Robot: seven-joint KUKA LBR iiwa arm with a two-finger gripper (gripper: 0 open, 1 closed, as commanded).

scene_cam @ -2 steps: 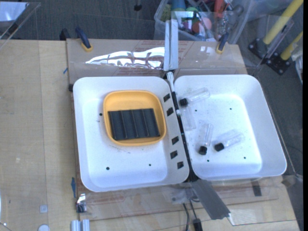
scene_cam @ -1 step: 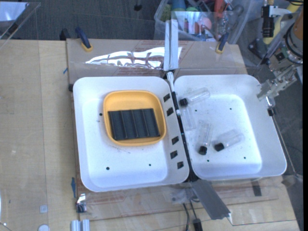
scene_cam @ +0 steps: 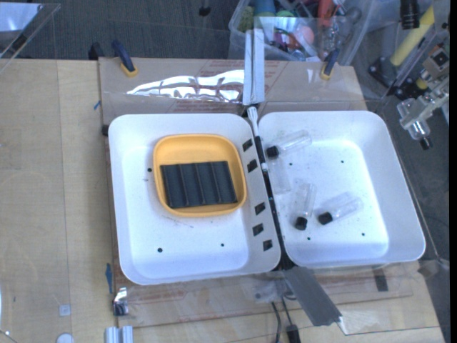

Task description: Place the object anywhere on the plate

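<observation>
1. Vials, three clear ones with black caps, are seen in the right bin point(scene_cam: 400, 191): one upper left point(scene_cam: 285, 145), two near centre point(scene_cam: 305, 204) point(scene_cam: 340, 209).
2. Yellow plate point(scene_cam: 235, 156) is seen in the left bin point(scene_cam: 128, 213), carrying a dark ribbed block point(scene_cam: 198, 184).
3. Gripper point(scene_cam: 421, 116) is parked at the frame's right edge, clear of both bins; finger state cannot be told.
4. Step judged: pick not yet started.
5. Next move: a vial is to be approached, gripped across its body, and carried left over the divider.

clear tote point(scene_cam: 307, 16) – behind bins | blue clamps point(scene_cam: 123, 57) – cardboard's back edge
</observation>
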